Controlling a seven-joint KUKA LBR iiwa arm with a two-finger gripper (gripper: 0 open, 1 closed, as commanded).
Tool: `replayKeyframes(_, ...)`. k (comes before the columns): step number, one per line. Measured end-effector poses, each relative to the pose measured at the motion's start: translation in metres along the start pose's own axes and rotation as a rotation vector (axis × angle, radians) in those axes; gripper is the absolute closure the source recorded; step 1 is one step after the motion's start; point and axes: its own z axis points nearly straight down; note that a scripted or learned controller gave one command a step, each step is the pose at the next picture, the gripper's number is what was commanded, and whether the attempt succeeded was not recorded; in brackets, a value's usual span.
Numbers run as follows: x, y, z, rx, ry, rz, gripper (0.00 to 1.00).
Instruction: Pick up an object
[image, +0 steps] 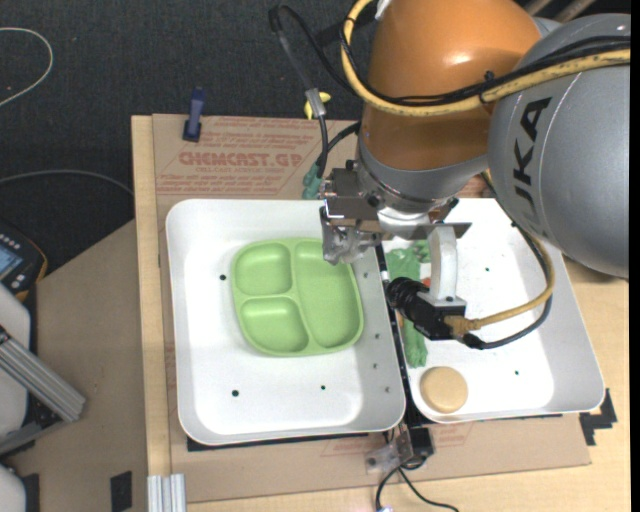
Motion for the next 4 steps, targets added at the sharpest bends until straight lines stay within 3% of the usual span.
replayKeyframes(1, 0.037, -0.036, 0.044, -0.008, 0.006, -0.012, 1.00)
replayKeyframes(2, 0.038, -0.021, -0.170, -0.038, 0.016, -0.009, 1.00)
replayKeyframes(3, 0.004, -0.037, -0.140, -0.014, 0.006, -0.005, 1.00)
replayKeyframes(4, 0.071, -0.027, -0.101, -0.012, 0.006, -0.014, 1.00)
